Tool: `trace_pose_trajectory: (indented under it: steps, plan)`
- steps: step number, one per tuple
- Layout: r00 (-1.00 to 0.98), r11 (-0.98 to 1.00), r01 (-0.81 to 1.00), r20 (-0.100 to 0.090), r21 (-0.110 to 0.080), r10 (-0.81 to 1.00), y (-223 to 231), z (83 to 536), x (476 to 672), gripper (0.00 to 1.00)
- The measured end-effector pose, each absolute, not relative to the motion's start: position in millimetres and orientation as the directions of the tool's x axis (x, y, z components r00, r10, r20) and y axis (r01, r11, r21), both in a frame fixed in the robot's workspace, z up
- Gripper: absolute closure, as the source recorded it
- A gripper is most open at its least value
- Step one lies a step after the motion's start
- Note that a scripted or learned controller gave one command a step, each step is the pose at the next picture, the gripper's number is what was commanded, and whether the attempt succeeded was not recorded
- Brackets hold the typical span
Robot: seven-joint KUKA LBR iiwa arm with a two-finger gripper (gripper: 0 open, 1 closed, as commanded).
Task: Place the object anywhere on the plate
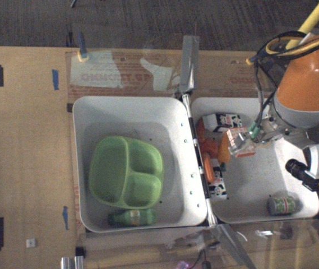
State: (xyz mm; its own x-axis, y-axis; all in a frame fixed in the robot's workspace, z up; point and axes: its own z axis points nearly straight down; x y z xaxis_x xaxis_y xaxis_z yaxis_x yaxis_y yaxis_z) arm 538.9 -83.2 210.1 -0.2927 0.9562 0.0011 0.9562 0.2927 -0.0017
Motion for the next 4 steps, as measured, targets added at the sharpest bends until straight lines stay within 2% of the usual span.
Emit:
trace_pose_trajectory:
  steps: [1,2,3,4]
  plan:
    - [-0.452,0.452,0.892,0.001,-0.001,0.892,-54,194,544.2,1.0]
    - [-0.543,0.543,0.84,0.001,-0.001,0.84,0,184,513.4,1.0]
    - [-0.714,0.714,0.7,0.001,0.0,0.7,70,185,479.3,1.0]
    - [-0.713,0.713,0.701,0.002,0.0,0.701,70,184,479.2,0.0]
